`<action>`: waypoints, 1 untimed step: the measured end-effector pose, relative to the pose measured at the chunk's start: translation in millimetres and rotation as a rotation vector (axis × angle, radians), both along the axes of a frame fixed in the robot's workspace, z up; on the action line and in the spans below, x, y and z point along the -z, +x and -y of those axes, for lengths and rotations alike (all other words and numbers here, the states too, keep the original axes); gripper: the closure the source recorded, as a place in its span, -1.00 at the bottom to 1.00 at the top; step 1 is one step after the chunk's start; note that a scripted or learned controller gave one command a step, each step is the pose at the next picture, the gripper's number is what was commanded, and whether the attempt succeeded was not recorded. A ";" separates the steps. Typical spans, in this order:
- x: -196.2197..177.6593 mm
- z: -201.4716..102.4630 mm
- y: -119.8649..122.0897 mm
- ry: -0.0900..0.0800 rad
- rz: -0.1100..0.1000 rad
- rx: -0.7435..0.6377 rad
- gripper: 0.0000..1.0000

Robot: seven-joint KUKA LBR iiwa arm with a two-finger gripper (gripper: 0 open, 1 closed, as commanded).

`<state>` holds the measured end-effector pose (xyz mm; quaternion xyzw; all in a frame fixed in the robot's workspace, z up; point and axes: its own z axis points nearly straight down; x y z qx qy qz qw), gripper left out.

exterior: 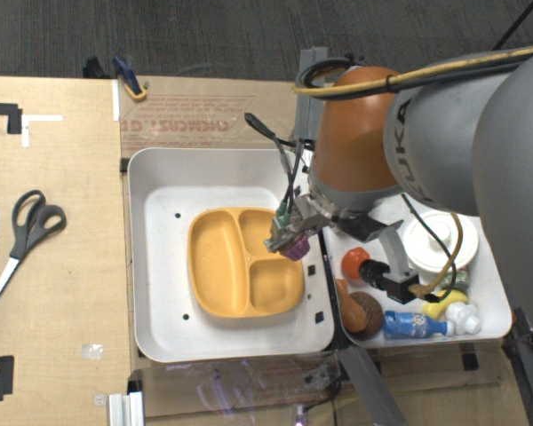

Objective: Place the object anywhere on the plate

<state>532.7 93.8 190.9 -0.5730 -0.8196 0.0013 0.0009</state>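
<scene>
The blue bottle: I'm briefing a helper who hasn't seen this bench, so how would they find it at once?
Start at the right bin, the one crowded with small things under the arm. Follow its near edge to the blue bottle, lying on its side with a white cap. It lies between a brown ball and yellow toy, and is the one blue thing there.

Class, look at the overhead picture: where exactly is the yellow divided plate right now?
The yellow divided plate lies flat in the left white bin, towards its right half, with the gripper hanging over the plate's right edge.
</scene>
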 end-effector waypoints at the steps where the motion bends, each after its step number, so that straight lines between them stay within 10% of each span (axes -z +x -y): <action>1: 0.0 0.4 0.1 0.000 0.000 0.000 -1.00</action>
